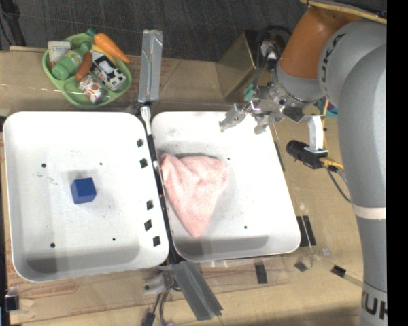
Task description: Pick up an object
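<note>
— What's on the left?

— A green bowl [87, 73] of toy food sits beyond the left bin [27, 182]; a blue cube [83, 190] lies in that bin, left of centre.

— And the cloth?

— The pink cloth [194, 189] lies in the right bin [272, 202], against its left wall. Broad end toward the far side, it narrows to a point toward the near rim, so its long axis runs far to near.

— Your gripper?

— My gripper [243, 118] hangs over the right bin's far edge, apart from the cloth, holding nothing. Its fingers [230, 119] look spread, though they are small and blurred. My arm [353, 100] is cut off at the right.
</note>
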`<state>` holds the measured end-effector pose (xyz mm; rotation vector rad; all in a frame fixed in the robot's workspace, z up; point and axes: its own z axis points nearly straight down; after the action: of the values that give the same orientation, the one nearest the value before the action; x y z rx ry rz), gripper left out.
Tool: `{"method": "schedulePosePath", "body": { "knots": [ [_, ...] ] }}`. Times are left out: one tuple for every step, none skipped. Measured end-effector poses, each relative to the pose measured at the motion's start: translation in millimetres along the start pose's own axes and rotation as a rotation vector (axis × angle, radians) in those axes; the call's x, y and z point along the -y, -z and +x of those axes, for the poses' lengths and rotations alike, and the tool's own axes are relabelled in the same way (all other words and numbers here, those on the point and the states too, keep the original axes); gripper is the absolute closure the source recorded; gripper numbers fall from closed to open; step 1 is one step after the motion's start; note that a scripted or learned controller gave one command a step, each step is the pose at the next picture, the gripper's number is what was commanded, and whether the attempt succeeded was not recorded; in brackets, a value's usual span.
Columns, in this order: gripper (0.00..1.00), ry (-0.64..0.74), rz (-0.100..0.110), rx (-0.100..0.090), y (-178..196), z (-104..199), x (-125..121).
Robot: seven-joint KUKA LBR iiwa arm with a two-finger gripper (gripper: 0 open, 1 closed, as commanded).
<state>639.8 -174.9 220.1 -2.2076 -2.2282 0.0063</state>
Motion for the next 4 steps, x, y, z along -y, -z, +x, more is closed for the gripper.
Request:
{"method": "schedulePosePath", "body": {
  "knots": [
    [0.0, 0.073, -0.007, 0.003, -128, -30, 4],
    [0.0, 0.073, -0.007, 0.003, -128, -30, 4],
    [0.0, 0.295, -0.003, 0.001, -128, 29, 42],
    [0.0, 0.374, -0.004, 0.003, -129, 62, 81]
  ]
}}
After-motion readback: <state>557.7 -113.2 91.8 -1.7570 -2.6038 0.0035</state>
